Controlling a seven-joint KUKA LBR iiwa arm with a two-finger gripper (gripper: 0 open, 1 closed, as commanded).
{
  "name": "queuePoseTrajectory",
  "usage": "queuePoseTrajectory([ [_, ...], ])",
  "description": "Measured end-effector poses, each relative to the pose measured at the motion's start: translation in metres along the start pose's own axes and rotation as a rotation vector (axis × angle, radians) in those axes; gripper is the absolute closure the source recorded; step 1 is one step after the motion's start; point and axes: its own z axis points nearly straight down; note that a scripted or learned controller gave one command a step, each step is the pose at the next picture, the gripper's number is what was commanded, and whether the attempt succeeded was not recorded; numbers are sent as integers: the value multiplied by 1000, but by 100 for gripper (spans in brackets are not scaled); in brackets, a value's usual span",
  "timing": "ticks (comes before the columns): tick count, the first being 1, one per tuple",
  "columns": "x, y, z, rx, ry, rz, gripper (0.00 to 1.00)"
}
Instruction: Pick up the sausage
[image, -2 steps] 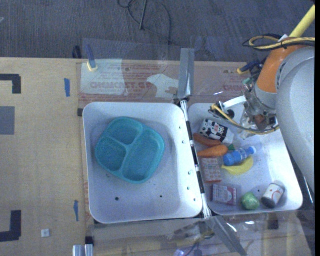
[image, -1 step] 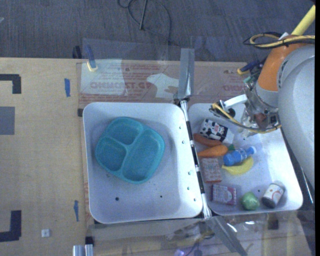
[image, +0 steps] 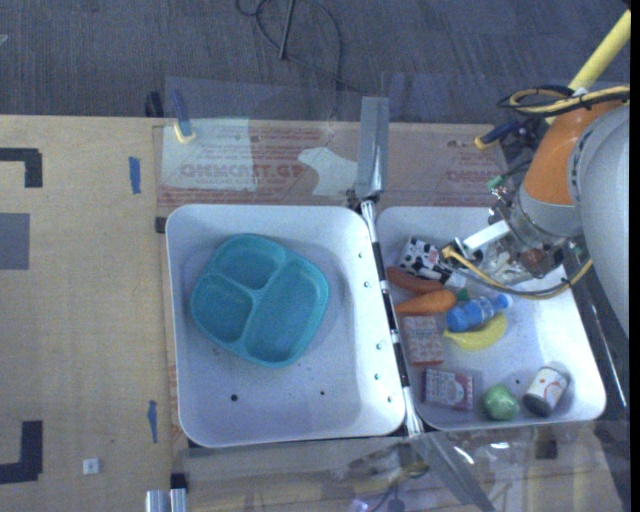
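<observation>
In the right-hand bin (image: 585, 350), close to its left wall, the reddish-brown sausage (image: 411, 281) lies on the bin floor. It sits between a black-and-white patterned toy (image: 426, 257) on its far side and an orange carrot (image: 426, 302) just beside it on the near side. Right of the carrot lie a blue bottle (image: 474, 315) and a yellow banana (image: 480, 338), which touch each other. Nearer the front are two small printed cartons (image: 424, 341) (image: 448, 388), a green lime (image: 500, 403) and a small can (image: 546, 390). The pincer (image: 522, 258) hangs over the far right part of this bin, apart from the sausage; whether it is apart or together cannot be told. The left bin (image: 200, 400) on the counter (image: 80, 300) holds a teal divided plate (image: 260, 298).
</observation>
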Motion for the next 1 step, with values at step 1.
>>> queuePoseTrajectory([
  [1,-1,1,-7,4,-3,2,100],
])
